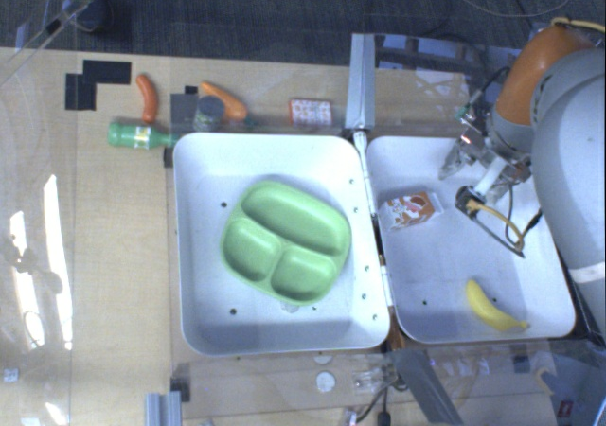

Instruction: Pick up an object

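The gripper (471, 171) is being held over the far part of the right bin (431, 315), nothing visibly grasped and its jaw state not being discernible, while a small snack packet (409, 209) and a banana (492, 308) are being left reachable below.

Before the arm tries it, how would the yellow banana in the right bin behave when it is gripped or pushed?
The banana looks smooth and glossy, probably a light plastic toy, so it may slip between fingers. Its curved shape would likely pivot or spin when pushed. It lies near the right bin's front wall, which may crowd the gripper.
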